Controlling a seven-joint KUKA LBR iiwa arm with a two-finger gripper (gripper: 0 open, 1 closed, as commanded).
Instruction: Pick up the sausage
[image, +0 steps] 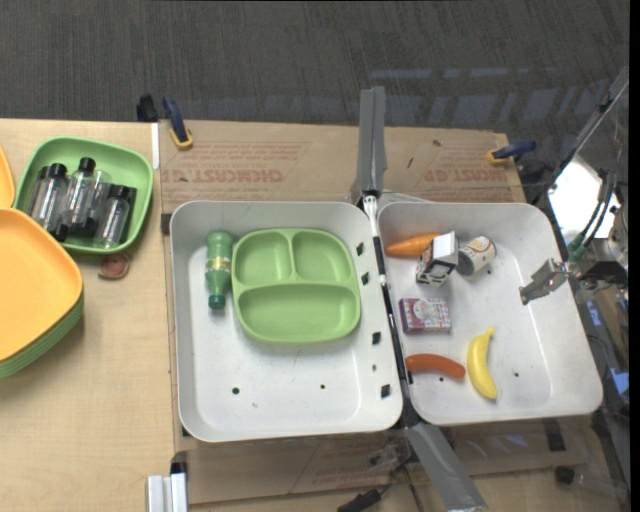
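Observation:
The sausage (435, 366) is reddish-orange and lies flat near the front left of the right bin (530, 395), close to the divider between the bins. My gripper (543, 282) shows as a small grey shape over the right side of that bin, near its right wall. It is well to the right of the sausage and further back, apart from it, with nothing seen in it.
A banana (483, 363) lies just right of the sausage. A purple packet (425, 315) sits behind it, with a carrot (412, 244), a small carton (437, 258) and a can (477, 254) further back. The left bin holds a green divided plate (296, 283) and a green bottle (218, 268).

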